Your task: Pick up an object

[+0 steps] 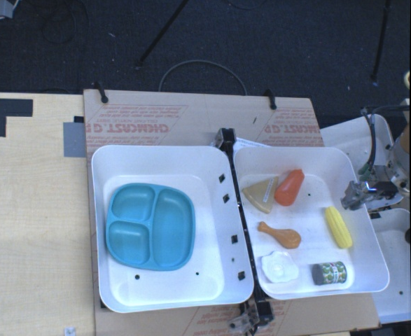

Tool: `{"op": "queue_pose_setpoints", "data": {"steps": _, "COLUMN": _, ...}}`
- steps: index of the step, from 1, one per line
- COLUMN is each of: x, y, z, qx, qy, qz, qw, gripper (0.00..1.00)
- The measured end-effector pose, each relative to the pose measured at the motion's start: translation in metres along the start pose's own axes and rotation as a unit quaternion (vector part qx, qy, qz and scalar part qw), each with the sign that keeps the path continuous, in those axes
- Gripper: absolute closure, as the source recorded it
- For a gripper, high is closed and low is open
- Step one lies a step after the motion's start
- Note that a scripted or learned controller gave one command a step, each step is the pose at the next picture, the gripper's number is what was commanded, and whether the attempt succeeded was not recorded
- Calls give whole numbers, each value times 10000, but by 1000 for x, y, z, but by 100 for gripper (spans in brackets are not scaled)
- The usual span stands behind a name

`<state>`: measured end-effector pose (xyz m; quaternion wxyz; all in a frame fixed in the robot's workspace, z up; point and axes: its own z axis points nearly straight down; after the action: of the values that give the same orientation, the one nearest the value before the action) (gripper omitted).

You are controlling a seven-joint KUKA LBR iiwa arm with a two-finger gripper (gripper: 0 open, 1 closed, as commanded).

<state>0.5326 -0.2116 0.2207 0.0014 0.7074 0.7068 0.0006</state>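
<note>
Hovering at bin edge, tool [354, 196], grip state unclear, corn [338, 227] just beside.

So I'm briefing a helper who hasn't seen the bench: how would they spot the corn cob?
Look in the right bin, the one nearer the gripper. Along its right side lies the corn cob, just above the small can. It is the sole bright yellow piece, long and slim, unlike the brown drumstick.

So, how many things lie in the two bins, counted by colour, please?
Blue: 1, the divided plate
Orange: 2, the carrot-like piece and the drumstick
Yellow: 2, the corn and the wedge
White: 1, the egg
Grey-green: 1, the can
Total: 7
</note>
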Motion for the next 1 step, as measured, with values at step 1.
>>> {"op": "queue_pose_setpoints", "data": {"steps": 1, "x": -1, "y": 1, "z": -30, "qx": 6, "qy": 3, "qz": -9, "qw": 10000, "gripper": 100}}
